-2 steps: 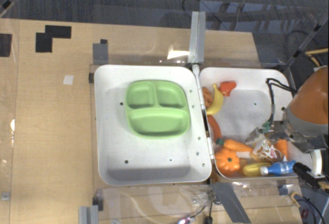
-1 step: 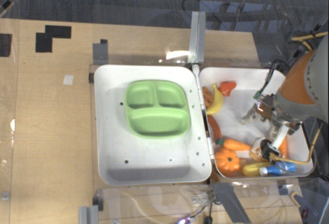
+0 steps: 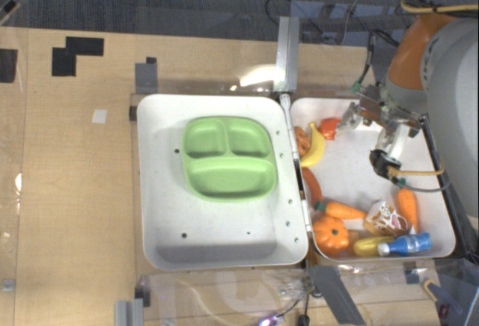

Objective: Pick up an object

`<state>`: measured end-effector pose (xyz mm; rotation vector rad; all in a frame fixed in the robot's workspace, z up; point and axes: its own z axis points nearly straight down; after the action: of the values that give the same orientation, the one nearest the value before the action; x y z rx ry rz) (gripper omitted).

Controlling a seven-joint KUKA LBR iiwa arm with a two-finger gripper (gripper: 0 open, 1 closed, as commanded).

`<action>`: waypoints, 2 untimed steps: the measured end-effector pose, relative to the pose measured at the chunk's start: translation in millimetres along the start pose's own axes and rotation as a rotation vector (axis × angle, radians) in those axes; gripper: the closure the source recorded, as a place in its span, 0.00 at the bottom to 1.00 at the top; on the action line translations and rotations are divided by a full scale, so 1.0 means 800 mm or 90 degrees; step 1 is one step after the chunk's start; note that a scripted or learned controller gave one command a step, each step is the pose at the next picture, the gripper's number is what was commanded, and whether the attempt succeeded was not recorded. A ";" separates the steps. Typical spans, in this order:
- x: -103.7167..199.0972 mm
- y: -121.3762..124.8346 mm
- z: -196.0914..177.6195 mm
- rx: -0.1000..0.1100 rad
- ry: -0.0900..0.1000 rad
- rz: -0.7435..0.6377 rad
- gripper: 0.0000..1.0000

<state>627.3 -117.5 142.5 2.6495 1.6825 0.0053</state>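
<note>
I'm in over the right bin (image 3: 441, 242), wrist low near its back wall, and my jaws (image 3: 372, 121) hang above the bare white floor up there. Are they apart or together? I cannot tell from this slant; the hardware around my wrist blurs into one dark cluster, so I won't call it. Nothing visible sits between them.

Here's the field. Closest to me, just off toward the divider, a small red piece (image 3: 328, 128) lies near the back corner, and right beside it a banana (image 3: 313, 149) curves along the left wall. Everything else is well down the bin at the front: a carrot (image 3: 344, 210), a little pumpkin (image 3: 331, 235), a crinkled wrapper (image 3: 385, 219), a second carrot (image 3: 406, 207) by the right wall, and a blue bottle (image 3: 408, 244) lying flat along the front edge.

The relation that matters: the red piece is my nearest target, to the left of my jaws in this view, roughly level with them. The banana's long axis runs front to back along the wall, awkward so close to the rim. I judge the red piece the easier try: a short sideways shift, then down.

The left bin (image 3: 161, 167) holds a green divided plate (image 3: 227, 157), well away from me.
</note>
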 end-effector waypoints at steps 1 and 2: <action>0.059 0.024 0.017 0.000 0.000 -0.147 0.00; 0.044 0.012 0.005 0.000 0.000 -0.234 0.00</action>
<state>651.2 -89.9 138.4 2.2964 2.1383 0.0036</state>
